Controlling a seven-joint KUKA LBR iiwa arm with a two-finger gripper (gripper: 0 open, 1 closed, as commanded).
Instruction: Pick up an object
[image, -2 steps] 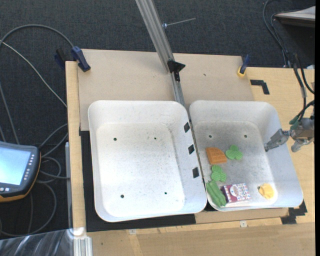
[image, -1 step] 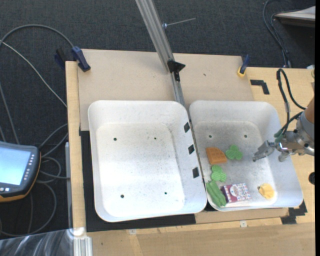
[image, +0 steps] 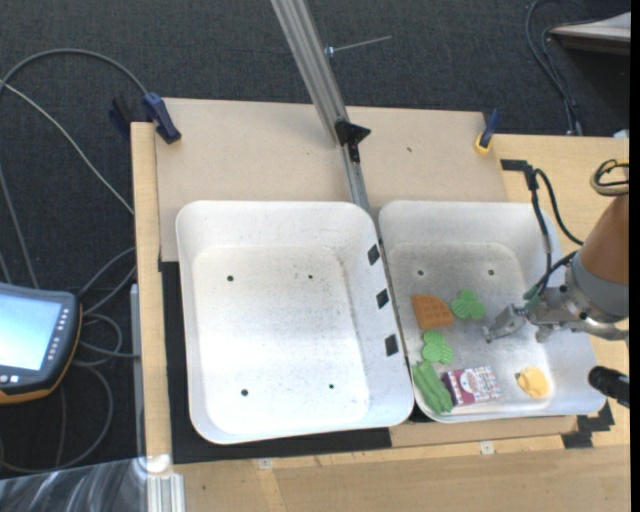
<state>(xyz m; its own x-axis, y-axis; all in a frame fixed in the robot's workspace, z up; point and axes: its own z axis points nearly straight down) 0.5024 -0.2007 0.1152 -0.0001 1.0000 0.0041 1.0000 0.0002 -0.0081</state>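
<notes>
Green strip (image: 431, 386) lies lengthwise along bin (image: 455, 218) edge.

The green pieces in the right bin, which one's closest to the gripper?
The small green piece beside the orange block lies nearest the gripper. The other two green pieces sit lower, by the bin's left wall.

We see only the wrist end of the grey robot arm with its orange band (image: 606, 262); the right edge cuts off the rest. Its small grey two-finger gripper (image: 500, 325) is too tiny for us to tell much. Below the gripper, the print on the flat pink and white packet (image: 473, 386) is too small to read.
</notes>
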